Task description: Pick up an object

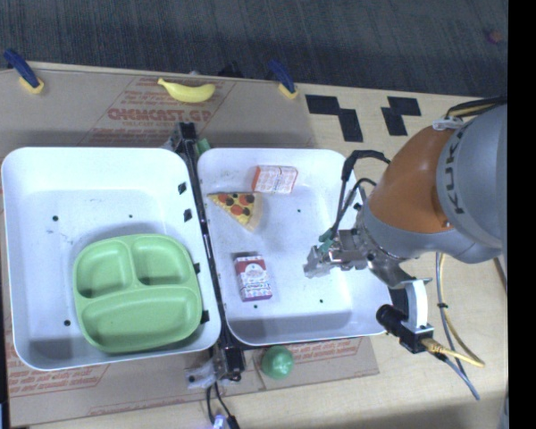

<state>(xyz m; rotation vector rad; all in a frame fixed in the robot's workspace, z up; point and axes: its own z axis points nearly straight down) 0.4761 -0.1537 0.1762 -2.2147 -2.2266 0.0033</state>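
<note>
I am watching the gripper (pixel 317 259) hanging over the right bin (pixel 335 322), toward its right edge and about midway between the far and near rims. From this slant I cannot tell how its jaws are standing, and I am seeing nothing between them.

3 small things are lying on the floor of that bin. A red carton (pixel 253 277) with a pale picture panel on its face is sitting flat near the left wall, closer to the near rim, well to the left of the gripper. A toy pizza slice (pixel 238 207), yellow with dark red dots and a brown crust, is lying near the left wall toward the far side, tip pointing at the near rim. A pink and white box (pixel 275 179) is resting just beside the far rim, near the middle.

In the left bin (pixel 22 231) a green divided plate (pixel 138 291) with 3 compartments is filling the near right corner.

Outside the bins, a yellow banana (pixel 187 88) is lying on the cardboard (pixel 116 114) past the far rims, and a green ball (pixel 277 362) is sitting just past the right bin's near left corner.
</note>
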